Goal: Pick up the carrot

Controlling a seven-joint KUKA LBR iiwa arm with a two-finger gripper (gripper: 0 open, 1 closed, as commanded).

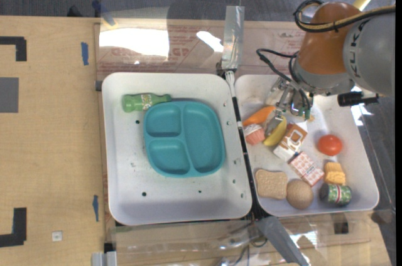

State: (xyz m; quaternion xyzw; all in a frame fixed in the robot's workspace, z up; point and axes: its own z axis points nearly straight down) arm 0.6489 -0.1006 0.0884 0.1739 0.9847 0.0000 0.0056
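Observation:
The orange carrot [259, 115] lies in the right bin [364, 161] near its left wall, pointing up and to the right. My gripper [284, 111] hangs just right of the carrot's upper end, over the top of a yellow banana [275, 133]. Its tip sits among the cluttered items, close beside the carrot's tip. I cannot tell whether it touches the carrot. The grey arm with its orange band [326, 48] reaches in from the upper right.
Around the carrot lie a small red-and-white box [253, 133], a carton [293, 140], a checked packet [306, 167], a tomato [330, 145], a bread slice [271, 184], a brown potato [299, 193] and a can [336, 194]. The left bin [119, 183] holds a teal divided plate [184, 137] and a green bottle [146, 101].

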